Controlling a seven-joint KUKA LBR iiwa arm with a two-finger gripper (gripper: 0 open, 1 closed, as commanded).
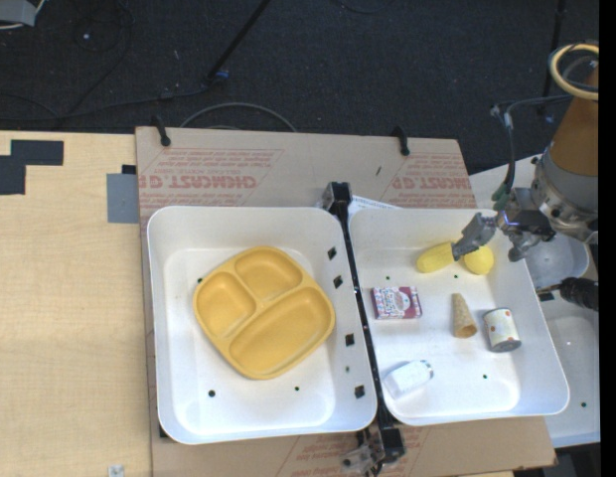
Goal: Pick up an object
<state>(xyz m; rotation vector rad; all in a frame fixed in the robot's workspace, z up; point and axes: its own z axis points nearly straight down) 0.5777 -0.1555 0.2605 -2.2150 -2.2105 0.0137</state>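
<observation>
The right bin [546, 386] holds several small items. A yellow oblong piece [436, 257] and a round yellow piece [479, 260] lie side by side near the bin's far right. Toward the middle of the bin are a pink and white carton [395, 302], a tan cone [463, 316], a small white can [502, 329] and a white lump [407, 376]. My gripper [499, 238] hangs over the far right corner of this bin, open, with its left finger [475, 235] just above the two yellow pieces. Nothing sits between the fingers.
A yellow divided plate [264, 310] lies in the left bin [179, 266]. A black divider [350, 306] runs between the two bins. A cardboard sheet [248, 172] lies under both, and a wooden bench top [60, 296] extends to the left.
</observation>
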